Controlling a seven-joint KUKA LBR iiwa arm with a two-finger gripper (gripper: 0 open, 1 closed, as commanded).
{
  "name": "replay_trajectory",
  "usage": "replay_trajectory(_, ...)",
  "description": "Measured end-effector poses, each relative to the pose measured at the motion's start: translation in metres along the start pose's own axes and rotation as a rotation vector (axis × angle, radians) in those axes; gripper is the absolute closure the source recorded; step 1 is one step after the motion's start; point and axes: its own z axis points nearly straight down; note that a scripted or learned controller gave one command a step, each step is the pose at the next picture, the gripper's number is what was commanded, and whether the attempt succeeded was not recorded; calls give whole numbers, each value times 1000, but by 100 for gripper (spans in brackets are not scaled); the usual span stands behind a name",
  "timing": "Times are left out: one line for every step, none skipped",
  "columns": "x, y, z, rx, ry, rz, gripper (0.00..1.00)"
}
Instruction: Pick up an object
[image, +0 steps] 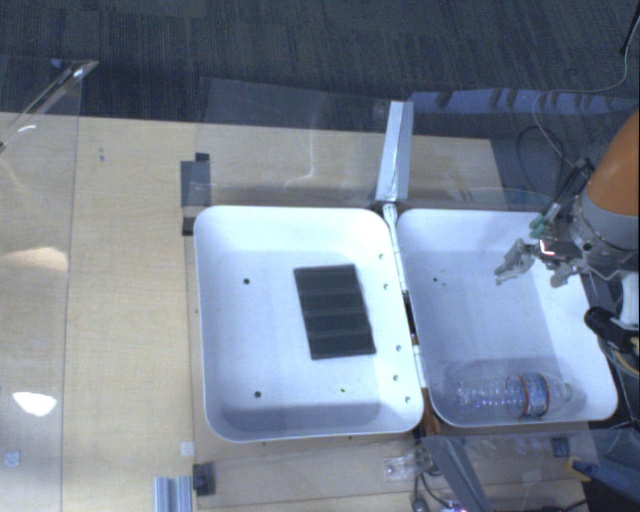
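A black ribbed rectangular pad (335, 311) lies flat in the middle of the left bin (230, 300). A clear plastic bottle (505, 392) with a blue label lies on its side along the front wall of the right bin (450, 250). My gripper (537, 268) hangs over the right bin's far right part, well behind the bottle. Its fingers (511, 264) are spread, it is open, and nothing is between them.
The grey arm with its orange band (618, 175) comes in from the right edge. A metal divider post (394, 150) stands behind the gap between the bins. Cables and brackets (440, 470) sit at the front of the bench.
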Motion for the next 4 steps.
replay_trajectory(-8,-52,108,-5,0,-23,0)
replay_trajectory(-36,-28,77,3,0,100,0)
replay_trajectory(-28,-35,-17,1,0,114,0)
replay_trajectory(1,-81,102,3,1,119,0)
